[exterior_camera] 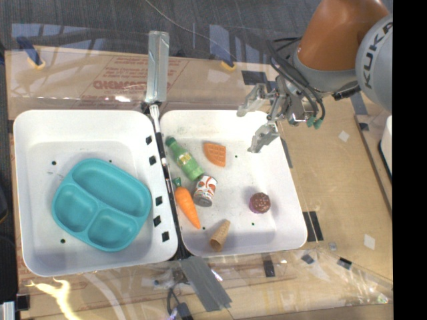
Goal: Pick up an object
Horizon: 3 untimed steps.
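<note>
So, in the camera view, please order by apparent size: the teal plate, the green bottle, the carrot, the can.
1. teal plate, far the largest.
2. green bottle and carrot look about equal in length; I would not rank them.
3. can, the smallest.

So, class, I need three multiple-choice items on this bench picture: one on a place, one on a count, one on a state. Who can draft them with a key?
1. Where is the teal tray? A left bin B right bin C on the bench
2. How many things lie in the right bin? A three B six C nine
3. How is the green bottle? A upright B lying down C held aloft

Key: 1 A, it sits in the left bin. 2 B: bottle, carrot, can, orange wedge, cone, dark ball. 3 B, its length rests on the floor.
</note>
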Each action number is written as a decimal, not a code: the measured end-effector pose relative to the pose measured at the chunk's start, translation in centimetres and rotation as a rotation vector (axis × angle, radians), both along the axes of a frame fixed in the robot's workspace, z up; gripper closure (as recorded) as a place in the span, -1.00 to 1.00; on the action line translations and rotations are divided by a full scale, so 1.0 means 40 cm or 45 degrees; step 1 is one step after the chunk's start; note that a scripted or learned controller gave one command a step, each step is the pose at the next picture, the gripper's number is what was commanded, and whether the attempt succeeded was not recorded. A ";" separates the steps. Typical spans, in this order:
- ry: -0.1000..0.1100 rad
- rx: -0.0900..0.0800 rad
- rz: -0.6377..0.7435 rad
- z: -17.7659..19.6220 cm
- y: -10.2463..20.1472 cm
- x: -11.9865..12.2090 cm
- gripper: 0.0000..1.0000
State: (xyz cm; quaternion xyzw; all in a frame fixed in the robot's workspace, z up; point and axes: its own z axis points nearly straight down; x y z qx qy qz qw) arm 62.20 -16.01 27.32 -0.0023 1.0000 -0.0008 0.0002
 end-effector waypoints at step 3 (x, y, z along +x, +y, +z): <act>-0.002 0.000 -1.376 0.060 0.074 0.068 -1.00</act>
